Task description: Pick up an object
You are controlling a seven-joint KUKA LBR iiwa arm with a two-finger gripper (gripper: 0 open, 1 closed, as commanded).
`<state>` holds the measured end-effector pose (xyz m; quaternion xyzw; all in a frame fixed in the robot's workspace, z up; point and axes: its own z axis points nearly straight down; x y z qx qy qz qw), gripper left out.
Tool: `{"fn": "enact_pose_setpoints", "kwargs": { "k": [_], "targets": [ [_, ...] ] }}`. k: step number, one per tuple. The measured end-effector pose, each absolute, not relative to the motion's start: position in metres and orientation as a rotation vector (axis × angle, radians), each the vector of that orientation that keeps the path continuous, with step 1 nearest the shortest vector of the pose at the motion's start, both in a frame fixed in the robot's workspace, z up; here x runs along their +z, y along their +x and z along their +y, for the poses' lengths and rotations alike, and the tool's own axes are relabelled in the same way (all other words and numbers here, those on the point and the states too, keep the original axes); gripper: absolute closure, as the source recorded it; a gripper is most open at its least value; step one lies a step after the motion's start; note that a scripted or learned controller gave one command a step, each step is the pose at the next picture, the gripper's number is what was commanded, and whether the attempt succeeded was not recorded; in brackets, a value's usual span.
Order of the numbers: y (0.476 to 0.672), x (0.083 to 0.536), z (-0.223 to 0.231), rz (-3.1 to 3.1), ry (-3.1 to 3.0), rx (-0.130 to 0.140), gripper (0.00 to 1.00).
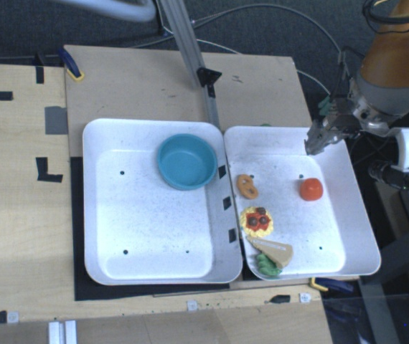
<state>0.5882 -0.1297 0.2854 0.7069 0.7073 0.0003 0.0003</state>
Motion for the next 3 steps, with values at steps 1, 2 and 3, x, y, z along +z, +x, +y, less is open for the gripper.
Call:
{"fn": "enact_pose_setpoints", "kwargs": {
  "k": [1, 2, 3],
  "targets": [
    [0.574, 0.272, -0.071, 2.227, 2.218, 0.0, 1.0],
    [0.563, 0.254, -0.021, 2.226, 2.219, -0.001, 1.0],
    [0.552, 0.257, 0.031, 2.228, 2.217, 0.0, 1.0]
  ]
}}
